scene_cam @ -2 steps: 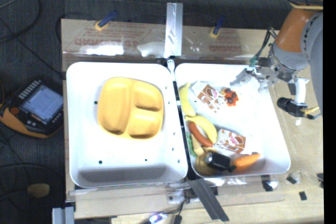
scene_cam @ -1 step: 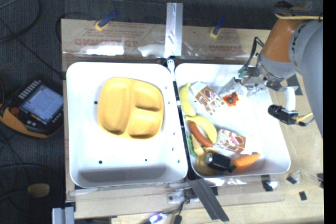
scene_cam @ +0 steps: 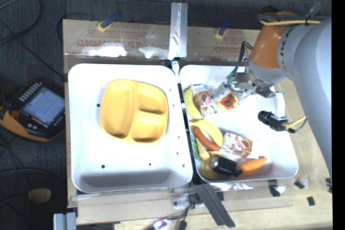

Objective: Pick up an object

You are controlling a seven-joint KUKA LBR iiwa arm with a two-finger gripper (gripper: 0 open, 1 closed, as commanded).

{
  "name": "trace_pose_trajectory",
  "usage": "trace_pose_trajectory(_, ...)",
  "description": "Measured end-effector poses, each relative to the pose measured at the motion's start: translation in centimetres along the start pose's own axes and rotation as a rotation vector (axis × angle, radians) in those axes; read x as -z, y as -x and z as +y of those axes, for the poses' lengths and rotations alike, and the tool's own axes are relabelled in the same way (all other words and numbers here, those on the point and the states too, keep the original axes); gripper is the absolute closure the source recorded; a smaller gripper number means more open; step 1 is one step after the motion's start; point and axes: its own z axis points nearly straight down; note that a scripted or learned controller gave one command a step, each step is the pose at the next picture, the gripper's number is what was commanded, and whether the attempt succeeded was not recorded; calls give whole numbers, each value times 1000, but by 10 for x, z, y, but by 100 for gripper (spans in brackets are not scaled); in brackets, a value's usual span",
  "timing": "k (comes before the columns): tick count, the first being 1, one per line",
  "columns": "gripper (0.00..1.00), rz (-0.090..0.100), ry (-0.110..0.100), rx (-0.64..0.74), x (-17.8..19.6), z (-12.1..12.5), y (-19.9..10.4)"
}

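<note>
The right bin [scene_cam: 280, 156] holds several small items. A red and white packet [scene_cam: 204, 102] lies beside a yellow banana [scene_cam: 188, 103] near the bin's left wall. A small orange and red piece [scene_cam: 228, 100] sits just below my gripper [scene_cam: 234, 84], which hovers low over the bin's upper middle. Further down are a second banana [scene_cam: 214, 131], a red-brown sausage shape [scene_cam: 202, 139], another red and white packet [scene_cam: 237, 144], an orange carrot [scene_cam: 253, 164] and a black object [scene_cam: 226, 165]. Nothing visibly hangs from the gripper.
The left bin [scene_cam: 81, 169] contains a large yellow moulded tray [scene_cam: 133, 110]. A raised divider [scene_cam: 183, 126] separates the two bins. The arm's grey body [scene_cam: 315, 72] covers the right bin's right side. A handheld controller [scene_cam: 35, 110] lies on the floor at the left.
</note>
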Motion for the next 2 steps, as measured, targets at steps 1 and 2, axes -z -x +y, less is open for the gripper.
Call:
trace_pose_trajectory(1,100,0,-1,2,9,0,-1)
trace_pose_trajectory(2,100,11,-11,325,-2,28,52)
